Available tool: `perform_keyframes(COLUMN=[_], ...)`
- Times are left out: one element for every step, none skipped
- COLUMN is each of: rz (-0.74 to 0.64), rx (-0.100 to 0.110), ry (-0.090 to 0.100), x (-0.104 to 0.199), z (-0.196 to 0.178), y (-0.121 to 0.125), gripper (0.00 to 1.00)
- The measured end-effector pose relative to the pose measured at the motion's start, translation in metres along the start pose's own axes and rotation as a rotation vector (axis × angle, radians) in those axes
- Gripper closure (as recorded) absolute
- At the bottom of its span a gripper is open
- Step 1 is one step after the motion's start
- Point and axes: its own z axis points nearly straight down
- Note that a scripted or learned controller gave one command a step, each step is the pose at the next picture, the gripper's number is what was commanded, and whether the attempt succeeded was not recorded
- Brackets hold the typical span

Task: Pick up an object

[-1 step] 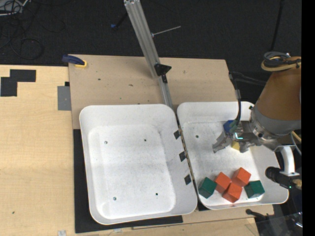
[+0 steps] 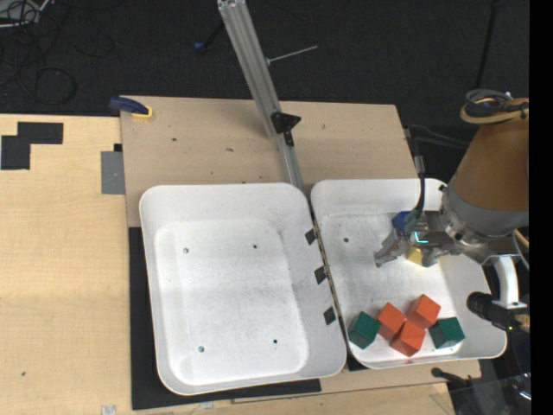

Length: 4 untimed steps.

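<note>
My gripper (image 2: 408, 247) hangs low over the middle of the right bin (image 2: 346, 201), reaching in from the right under the orange-banded wrist. A small blue object (image 2: 402, 221) shows just behind it and a yellowish piece (image 2: 418, 257) right under it; I cannot tell whether either is touched. Toward the bin's front edge lies a cluster of blocks: a green one (image 2: 364, 328), three red-orange ones (image 2: 391, 318) (image 2: 409, 338) (image 2: 425, 308) and a second green one (image 2: 447, 331). The cluster sits apart from the gripper, nearer the camera.
The left bin (image 2: 160, 206) stands beside the right one, with black clips (image 2: 320, 274) along the shared edge. A slanted aluminium rail (image 2: 255, 63) rises behind the bins. The arm's body (image 2: 492, 180) covers the right bin's far right side.
</note>
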Motion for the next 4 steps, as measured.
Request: perform_keyframes(rz=[-0.004,-0.003,-0.001,0.006], rx=[0.008,0.007,0.000,0.001], ry=[0.001,0.001,0.001,0.003], x=[0.003,-0.003,-0.003,-0.005], z=[0.064,0.121,0.130,0.120], y=[-0.004,-0.014,-0.013,-0.014], gripper=[0.00,0.00,0.00,1.00])
